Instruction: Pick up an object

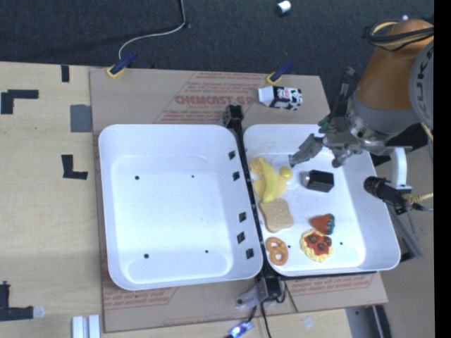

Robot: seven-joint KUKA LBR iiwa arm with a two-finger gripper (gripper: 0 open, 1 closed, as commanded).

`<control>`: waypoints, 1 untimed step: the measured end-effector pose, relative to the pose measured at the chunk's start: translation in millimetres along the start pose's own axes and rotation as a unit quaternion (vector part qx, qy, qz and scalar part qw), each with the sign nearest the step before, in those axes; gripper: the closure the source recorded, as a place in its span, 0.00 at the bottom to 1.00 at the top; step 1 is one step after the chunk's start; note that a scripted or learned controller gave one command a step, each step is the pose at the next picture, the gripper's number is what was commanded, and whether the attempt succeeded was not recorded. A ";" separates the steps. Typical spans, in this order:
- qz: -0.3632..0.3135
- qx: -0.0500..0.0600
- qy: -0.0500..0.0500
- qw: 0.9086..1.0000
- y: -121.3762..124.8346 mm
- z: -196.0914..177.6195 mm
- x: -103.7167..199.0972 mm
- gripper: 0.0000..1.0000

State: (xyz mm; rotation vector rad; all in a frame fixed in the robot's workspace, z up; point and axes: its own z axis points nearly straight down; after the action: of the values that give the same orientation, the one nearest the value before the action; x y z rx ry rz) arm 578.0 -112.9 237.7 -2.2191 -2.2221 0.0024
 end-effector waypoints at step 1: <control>-0.001 0.004 0.001 1.000 32.4 121.3 4.3 0.00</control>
State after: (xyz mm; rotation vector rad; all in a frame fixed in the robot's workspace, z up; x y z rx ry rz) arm 610.2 -108.6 116.3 -2.2127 -2.2192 0.0102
